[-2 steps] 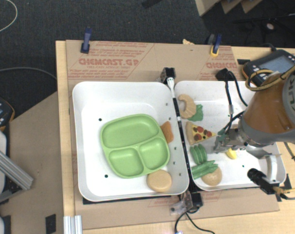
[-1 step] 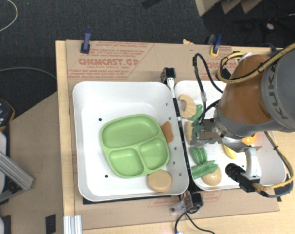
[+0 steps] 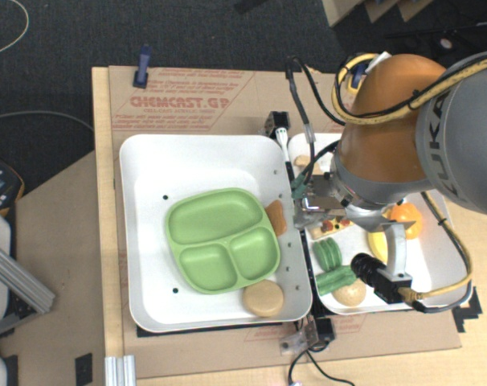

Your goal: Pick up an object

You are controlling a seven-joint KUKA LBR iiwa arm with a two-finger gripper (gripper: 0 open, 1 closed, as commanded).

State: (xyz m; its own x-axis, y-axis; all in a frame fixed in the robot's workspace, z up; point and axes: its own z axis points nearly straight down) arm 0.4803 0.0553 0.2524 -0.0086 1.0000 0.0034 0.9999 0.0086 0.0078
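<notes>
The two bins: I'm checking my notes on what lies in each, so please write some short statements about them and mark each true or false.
1. A green divided plate lies in the left bin. True.
2. The plate has five compartments. False: it has three.
3. A tan round piece sits by the plate's near right corner, in the left bin. True.
4. The arm hangs over the left bin. False: it is over the right bin.
5. Green ridged items lie in the right bin. True.
6. The orange item lies on the plate. False: it is in the right bin.
</notes>
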